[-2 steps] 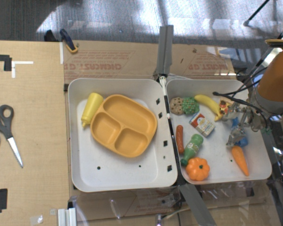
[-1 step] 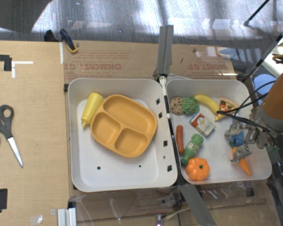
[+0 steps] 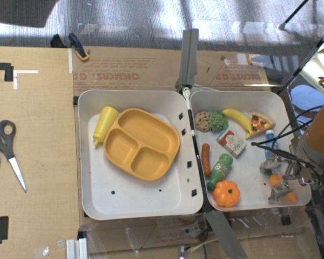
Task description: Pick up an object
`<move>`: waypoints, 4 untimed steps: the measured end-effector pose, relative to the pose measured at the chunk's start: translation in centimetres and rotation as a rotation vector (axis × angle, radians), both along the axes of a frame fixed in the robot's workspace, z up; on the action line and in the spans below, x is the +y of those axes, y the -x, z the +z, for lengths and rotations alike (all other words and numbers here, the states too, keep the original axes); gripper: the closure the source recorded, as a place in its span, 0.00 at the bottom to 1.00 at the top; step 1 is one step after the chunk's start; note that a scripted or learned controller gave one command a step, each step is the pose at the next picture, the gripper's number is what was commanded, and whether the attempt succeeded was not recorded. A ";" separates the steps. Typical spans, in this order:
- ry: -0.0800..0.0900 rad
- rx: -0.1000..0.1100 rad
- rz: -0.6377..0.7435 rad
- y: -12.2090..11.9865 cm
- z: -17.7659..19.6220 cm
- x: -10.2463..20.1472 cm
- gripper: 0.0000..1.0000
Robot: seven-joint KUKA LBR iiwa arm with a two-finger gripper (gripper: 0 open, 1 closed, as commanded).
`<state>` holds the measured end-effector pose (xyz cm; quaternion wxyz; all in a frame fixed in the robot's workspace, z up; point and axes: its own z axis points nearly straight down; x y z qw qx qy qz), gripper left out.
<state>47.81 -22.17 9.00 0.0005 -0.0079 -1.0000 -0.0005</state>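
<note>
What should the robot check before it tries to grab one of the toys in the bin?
1. Toys within reach in the right bin: ok, several lie there.
2. Gripper over that bin: ok, at its right edge, low.
3. Nearest toy known: cannot tell; small orange pieces sit by the gripper, partly hidden.
4. Pumpkin free to lift: not ok, the green bottle touches it.
5. Banana free: not ok, the pizza slice lies right against it.
6. Jaws ready: cannot tell.

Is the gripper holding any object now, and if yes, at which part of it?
It cannot be told: the gripper sits low in the right bin among small orange pieces.
</note>
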 end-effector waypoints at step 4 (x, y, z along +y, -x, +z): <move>0.005 0.000 -0.526 -6.0 1.5 3.2 1.00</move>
